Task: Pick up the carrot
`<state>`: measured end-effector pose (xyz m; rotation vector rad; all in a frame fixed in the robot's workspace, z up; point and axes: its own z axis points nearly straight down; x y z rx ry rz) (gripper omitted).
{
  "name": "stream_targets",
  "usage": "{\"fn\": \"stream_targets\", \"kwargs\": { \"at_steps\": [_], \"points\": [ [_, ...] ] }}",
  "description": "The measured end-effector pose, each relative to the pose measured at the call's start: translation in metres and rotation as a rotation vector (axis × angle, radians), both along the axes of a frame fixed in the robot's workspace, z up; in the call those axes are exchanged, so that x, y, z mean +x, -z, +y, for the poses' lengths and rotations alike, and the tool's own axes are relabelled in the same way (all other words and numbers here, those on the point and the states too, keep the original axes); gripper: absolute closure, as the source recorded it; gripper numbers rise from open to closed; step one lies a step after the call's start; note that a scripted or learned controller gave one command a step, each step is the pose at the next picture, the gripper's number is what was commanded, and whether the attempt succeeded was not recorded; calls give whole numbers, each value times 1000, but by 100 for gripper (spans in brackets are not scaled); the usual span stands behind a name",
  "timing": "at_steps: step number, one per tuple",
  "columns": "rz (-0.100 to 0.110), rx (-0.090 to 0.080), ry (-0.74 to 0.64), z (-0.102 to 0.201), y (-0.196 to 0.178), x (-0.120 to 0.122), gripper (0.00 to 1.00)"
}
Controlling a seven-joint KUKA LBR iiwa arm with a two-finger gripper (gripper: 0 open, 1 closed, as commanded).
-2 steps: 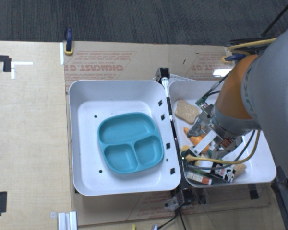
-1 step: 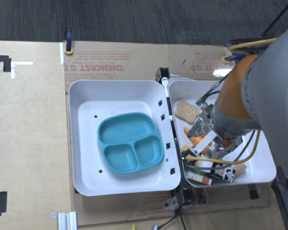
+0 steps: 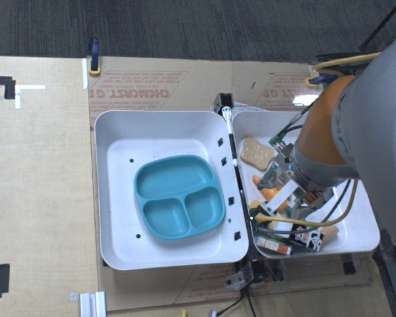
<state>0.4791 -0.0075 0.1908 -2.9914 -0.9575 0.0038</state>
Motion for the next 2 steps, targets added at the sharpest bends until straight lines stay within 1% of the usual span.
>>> {"fn": "stream_targets", "kwargs": {
  "at_steps": [2],
  "points": [
    [0, 0, 0, 0, 0, 0, 0]
  ]
}}
